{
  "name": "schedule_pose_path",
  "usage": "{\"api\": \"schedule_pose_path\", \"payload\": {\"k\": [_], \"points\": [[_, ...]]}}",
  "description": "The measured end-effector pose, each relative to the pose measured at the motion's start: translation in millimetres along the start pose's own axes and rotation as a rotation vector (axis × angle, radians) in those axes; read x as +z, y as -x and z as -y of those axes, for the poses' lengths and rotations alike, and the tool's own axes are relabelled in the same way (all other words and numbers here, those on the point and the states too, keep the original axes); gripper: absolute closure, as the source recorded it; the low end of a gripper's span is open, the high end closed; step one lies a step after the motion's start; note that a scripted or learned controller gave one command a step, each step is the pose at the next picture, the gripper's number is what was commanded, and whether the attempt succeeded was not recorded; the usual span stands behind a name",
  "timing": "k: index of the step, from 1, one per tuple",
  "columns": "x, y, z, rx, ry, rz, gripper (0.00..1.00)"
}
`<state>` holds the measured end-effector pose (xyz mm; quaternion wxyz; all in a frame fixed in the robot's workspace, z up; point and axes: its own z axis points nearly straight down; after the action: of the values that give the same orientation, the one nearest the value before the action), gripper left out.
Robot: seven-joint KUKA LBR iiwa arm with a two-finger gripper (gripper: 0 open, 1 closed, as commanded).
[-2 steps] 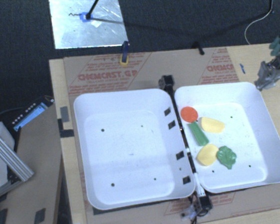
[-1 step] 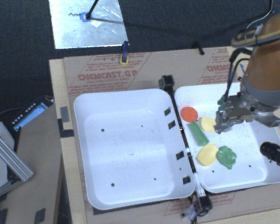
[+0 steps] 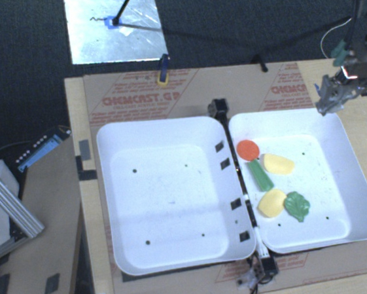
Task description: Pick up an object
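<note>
Objects cluster in right bin (image 3: 343,158) left half, orange disc (image 3: 247,149) nearest at roughly 8 o'clock from end effector (image 3: 333,95), which hovers over bin's upper right rim, finger state unclear, nothing visibly held.

Five small objects lie clustered in the left half of the right bin (image 3: 343,158), near the divider; an orange-red round piece (image 3: 247,149) lies farthest; a dark green stick (image 3: 260,175) slants just nearer; a yellow lump (image 3: 279,164) sits to its right; another yellow lump (image 3: 271,203) touches a crinkled green piece (image 3: 297,206).
</note>
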<state>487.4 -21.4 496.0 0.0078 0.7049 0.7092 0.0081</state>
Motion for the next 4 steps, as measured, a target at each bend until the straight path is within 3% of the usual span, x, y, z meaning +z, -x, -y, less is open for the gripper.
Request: {"api": "schedule_pose_path", "payload": {"k": [1, 2, 3, 4], "points": [[130.5, -29.4, 3.0, 0.003, -0.031, 0.000, 1.00], [216.5, -60.9, 5.9, 0.000, -0.029, 0.000, 1.00], [81.2, -64.7, 1.3, 0.000, -0.009, -0.002, 1.00], [154.6, -111.7, 3.7, -0.002, -0.025, 0.000, 1.00]]}}
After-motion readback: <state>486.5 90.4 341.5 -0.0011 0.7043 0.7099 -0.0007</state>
